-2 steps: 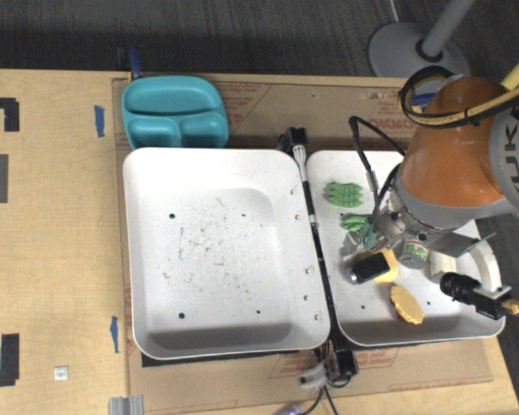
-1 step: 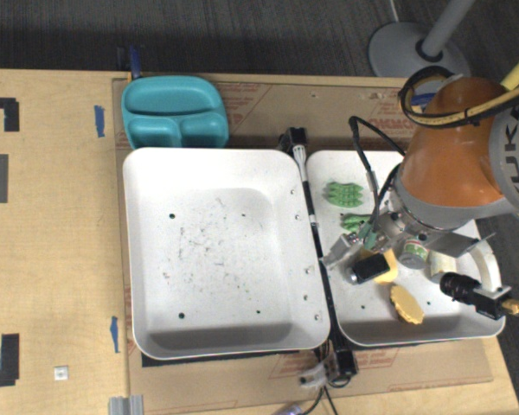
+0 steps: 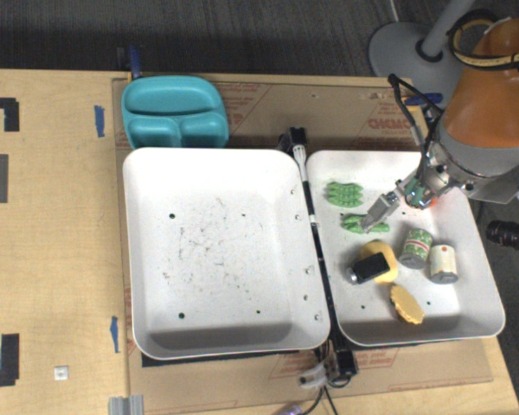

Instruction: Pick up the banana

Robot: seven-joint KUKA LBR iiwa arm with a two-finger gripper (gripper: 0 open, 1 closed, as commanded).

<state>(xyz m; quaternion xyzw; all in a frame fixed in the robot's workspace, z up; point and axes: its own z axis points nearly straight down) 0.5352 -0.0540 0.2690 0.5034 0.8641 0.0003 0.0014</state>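
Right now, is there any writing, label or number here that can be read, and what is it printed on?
Nothing reads clearly.
Red print on the brown cardboard sheet under the bins: seen upside down, too blurred to read.
Green-and-white label on the small can: too small to read.
Red-marked label on the second small white can: too small to read.
The yellow banana bears no visible text.

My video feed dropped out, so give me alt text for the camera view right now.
The gripper hovers low over green items in the right bin, away from the banana near that bin's front edge. Two small cans and a yellow-black object lie between.
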